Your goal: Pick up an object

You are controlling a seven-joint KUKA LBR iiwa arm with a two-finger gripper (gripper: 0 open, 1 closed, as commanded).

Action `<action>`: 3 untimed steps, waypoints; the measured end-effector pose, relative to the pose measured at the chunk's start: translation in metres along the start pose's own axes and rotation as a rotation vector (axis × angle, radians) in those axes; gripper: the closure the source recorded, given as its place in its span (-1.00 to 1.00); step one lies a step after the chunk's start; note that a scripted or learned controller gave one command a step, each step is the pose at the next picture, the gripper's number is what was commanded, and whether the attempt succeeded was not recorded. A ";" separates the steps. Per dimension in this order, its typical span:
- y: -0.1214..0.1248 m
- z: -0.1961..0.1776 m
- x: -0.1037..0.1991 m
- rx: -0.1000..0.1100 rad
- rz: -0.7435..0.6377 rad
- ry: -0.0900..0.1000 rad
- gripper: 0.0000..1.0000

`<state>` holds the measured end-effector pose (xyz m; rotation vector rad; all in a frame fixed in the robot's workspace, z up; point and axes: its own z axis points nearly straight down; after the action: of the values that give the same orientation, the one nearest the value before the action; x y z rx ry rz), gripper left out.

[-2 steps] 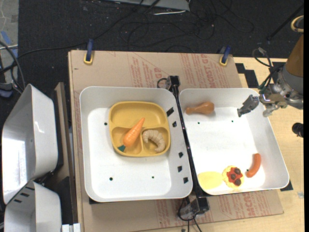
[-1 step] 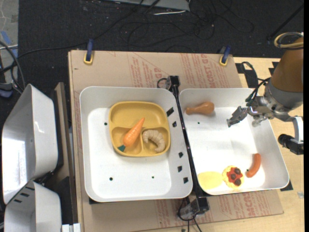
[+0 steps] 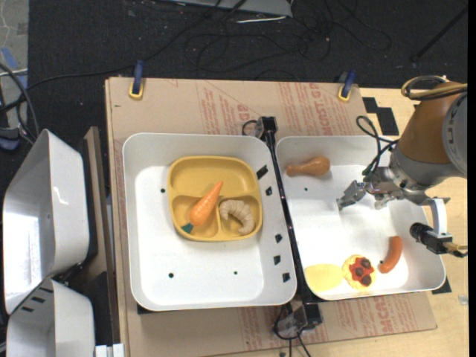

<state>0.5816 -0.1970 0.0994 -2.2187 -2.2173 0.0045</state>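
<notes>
While the grey arm [image 3: 439, 143] with its orange band leans in from the right, its gripper [image 3: 358, 194] hangs low over the right bin [image 3: 424, 277], roughly in the middle of that bin's upper half. From where I stand the two fingers [image 3: 348, 198] look spread a little apart, with only bare white bin floor showing between them; they have hold of nothing.

Toy food lies scattered around it. A chicken drumstick [image 3: 309, 168] rests near the far wall of the right bin, just up and to the left of the gripper and not touching it. A sausage [image 3: 390, 254] lies tilted near the bin's right side, well below the gripper. Beside it, along the near wall, sits a small round pizza piece [image 3: 360, 271] with dark toppings, and just to its left a pale yellow flat disc [image 3: 322, 277], the two nearly touching.

Over in the left bin [image 3: 149, 274] a yellow divided plate [image 3: 213, 169] holds an orange carrot [image 3: 206, 204], lying slantwise across a divider, and a curled pale shrimp [image 3: 238, 214] in the lower right compartment. Both bins rest on a cardboard sheet [image 3: 216, 99] clamped to the bench.
</notes>
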 end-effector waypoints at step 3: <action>-0.001 -0.067 -0.004 -0.013 0.000 -0.004 1.00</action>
<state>0.5813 -0.2009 0.1660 -2.2268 -2.2263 -0.0046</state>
